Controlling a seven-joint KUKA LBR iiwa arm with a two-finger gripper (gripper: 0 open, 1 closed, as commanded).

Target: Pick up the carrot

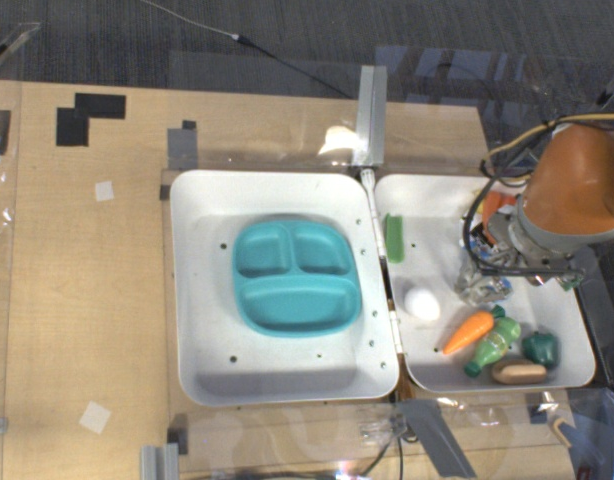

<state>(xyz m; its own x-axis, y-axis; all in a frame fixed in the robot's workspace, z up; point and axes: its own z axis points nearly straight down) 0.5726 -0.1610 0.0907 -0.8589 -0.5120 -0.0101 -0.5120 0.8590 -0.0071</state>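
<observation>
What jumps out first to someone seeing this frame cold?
The teal divided plate sits alone in the middle of the left bin. The arm's orange band looms over the right bin, with the gripper low just above the carrot. Along that bin's near edge, the carrot lies clustered with a green bottle-shaped toy, a dark green pepper and a tan piece; a white ball sits to their left.

I'm looking at a robotics lab: a wooden bench (87, 298) with black marker patches, cables beside two white bins (187, 368), grey carpet beyond.
</observation>
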